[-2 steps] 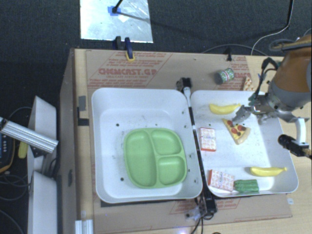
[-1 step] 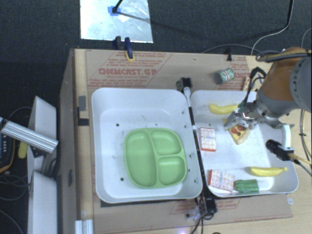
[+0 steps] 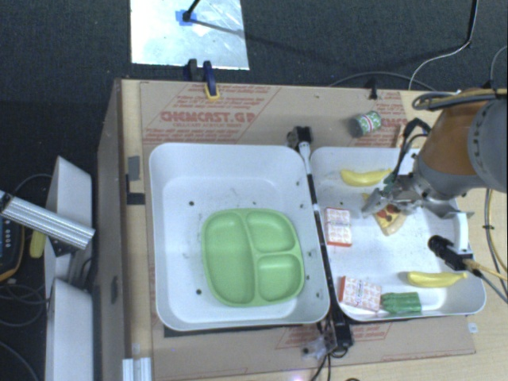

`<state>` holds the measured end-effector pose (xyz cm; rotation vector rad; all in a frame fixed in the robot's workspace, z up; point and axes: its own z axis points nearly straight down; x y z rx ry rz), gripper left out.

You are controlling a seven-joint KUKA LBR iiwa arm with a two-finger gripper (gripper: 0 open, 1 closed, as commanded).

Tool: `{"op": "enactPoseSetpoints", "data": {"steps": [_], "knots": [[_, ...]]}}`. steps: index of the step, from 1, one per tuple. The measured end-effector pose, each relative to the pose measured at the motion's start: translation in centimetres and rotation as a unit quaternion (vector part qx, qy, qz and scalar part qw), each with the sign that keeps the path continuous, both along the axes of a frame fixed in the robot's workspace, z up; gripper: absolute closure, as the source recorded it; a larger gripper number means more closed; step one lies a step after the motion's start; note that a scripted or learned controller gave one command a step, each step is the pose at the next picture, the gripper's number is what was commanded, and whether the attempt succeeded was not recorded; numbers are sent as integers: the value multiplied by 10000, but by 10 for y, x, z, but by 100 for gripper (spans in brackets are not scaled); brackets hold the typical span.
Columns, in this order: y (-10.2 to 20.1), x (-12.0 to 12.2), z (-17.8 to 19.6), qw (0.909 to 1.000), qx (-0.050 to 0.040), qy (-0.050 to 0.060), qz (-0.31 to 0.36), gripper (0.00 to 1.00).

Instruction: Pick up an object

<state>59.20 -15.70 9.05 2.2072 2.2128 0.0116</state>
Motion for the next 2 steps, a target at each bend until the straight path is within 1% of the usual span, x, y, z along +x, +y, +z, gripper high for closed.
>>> {"op": "enactPoseSetpoints", "data": {"steps": [1, 2], "knots": [[-11, 8, 57, 10000, 22, 61, 0, 0], [18, 7, 19, 10000, 31, 82, 12, 0]]}}
